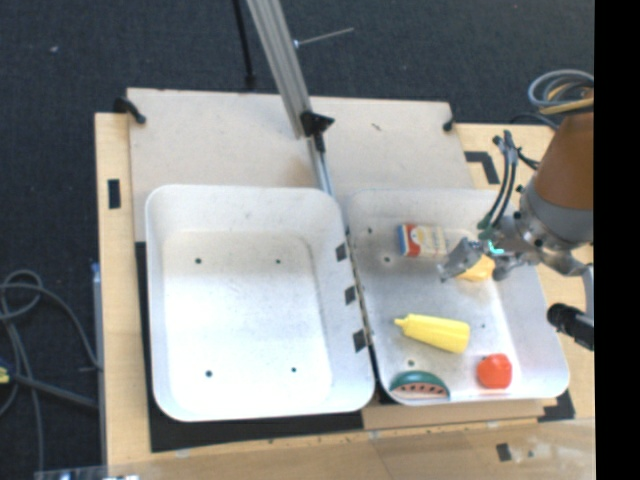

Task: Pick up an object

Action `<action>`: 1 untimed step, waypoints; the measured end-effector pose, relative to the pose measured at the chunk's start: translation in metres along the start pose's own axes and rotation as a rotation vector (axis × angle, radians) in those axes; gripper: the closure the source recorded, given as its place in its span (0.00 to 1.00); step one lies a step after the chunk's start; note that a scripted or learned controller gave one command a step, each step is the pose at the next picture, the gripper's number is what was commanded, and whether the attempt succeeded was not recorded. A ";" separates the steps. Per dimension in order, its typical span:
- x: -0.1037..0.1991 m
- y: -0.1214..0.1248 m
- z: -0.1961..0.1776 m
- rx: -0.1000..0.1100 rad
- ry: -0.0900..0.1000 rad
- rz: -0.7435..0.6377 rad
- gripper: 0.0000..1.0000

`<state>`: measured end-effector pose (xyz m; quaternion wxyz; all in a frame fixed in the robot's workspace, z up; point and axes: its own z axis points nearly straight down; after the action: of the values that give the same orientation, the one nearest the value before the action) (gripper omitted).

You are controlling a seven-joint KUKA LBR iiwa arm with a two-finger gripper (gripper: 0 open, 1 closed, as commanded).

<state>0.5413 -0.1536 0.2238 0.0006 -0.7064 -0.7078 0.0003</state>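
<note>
My gripper [478, 260] hangs low over the back right part of the right bin [530, 368]. It is open, with its fingers spread on either side of a small yellow object [479, 270] that lies on the bin floor. Just left of it is a small carton [421, 240] in white, orange and blue. Nearer the front lie a yellow corn-shaped toy [433, 331], a red ball-like object [494, 371] and a watermelon-slice toy [419, 385] against the front wall.
The left bin [160, 268] stands beside the right one, separated by a black-clipped divider [352, 293]. A slanted metal pole [285, 63] rises behind the bins. The arm's grey and orange body [565, 183] overhangs the right bin's right edge.
</note>
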 end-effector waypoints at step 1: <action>0.000 0.001 -0.002 -0.004 -0.001 0.002 0.00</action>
<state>0.5421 -0.1538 0.2257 -0.0012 -0.7070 -0.7072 -0.0008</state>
